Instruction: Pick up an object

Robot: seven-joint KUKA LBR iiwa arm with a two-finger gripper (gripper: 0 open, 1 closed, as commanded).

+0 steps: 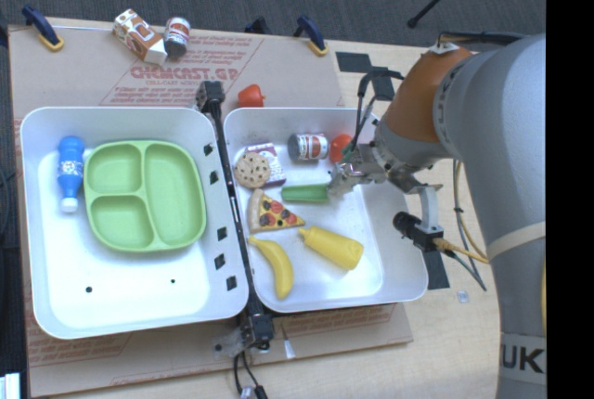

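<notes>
Claw (345, 174), grip state unreadable, is hovering right of centre by the green stick (305, 193), seemingly light, rigid, slick; best pinched mid-length.

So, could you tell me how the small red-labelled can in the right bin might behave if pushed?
The small red-labelled can lies on its side, so it would probably roll. It looks like light toy food, likely easy to shift. Its rounded wall may slip from the fingers.

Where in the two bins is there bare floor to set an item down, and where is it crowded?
Free: left bin floor below the green plate; right bin's strip beside the mustard bottle. Crowded: around the cookie, pizza slice and banana.
</notes>
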